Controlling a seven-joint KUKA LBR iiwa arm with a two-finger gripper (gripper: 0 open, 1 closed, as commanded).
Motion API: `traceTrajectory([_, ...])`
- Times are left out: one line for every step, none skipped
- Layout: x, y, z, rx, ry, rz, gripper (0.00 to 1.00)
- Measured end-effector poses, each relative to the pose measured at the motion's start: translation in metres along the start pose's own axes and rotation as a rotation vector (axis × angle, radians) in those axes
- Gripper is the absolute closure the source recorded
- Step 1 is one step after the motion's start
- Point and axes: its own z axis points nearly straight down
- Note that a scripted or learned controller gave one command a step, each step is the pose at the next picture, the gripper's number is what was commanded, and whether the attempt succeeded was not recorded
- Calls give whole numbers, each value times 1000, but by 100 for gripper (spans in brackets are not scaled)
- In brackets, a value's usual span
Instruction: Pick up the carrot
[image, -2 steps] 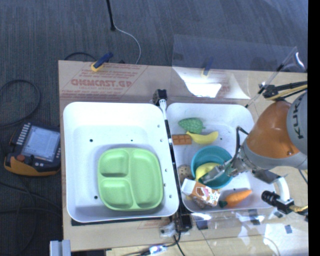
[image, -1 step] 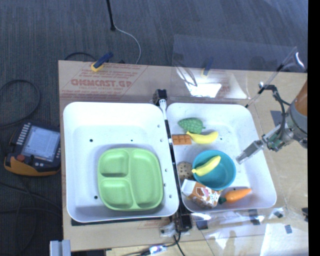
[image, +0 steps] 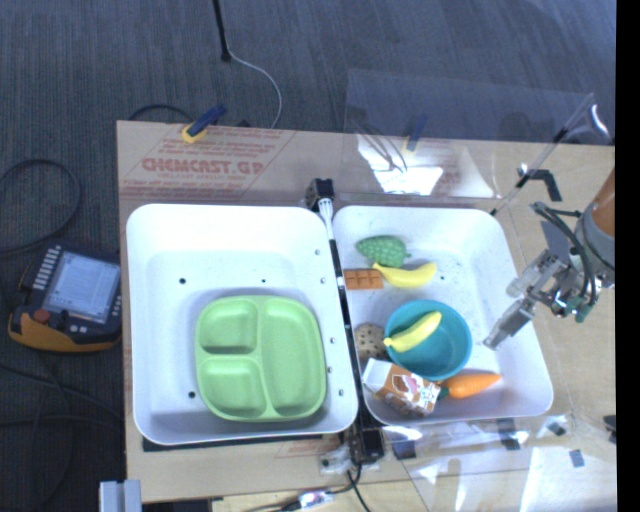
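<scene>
The orange carrot (image: 471, 383) lies in the right white bin (image: 505, 250), at its front right, just right of a snack packet (image: 406, 389) and below a blue bowl (image: 446, 352). My gripper (image: 503, 316) hangs over the right side of this bin, up and to the right of the carrot and apart from it. Its fingers (image: 498, 332) stand open with nothing between them.
The blue bowl holds a yellow banana (image: 412, 331). A second banana (image: 408, 274), a green leafy toy (image: 382, 248), an orange block (image: 362, 279) and a cookie (image: 368, 340) also lie in the right bin. The left bin (image: 160, 250) holds a green divided plate (image: 262, 355).
</scene>
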Motion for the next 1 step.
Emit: traceTrajectory([-1, -2, 79, 0, 3, -279, 0])
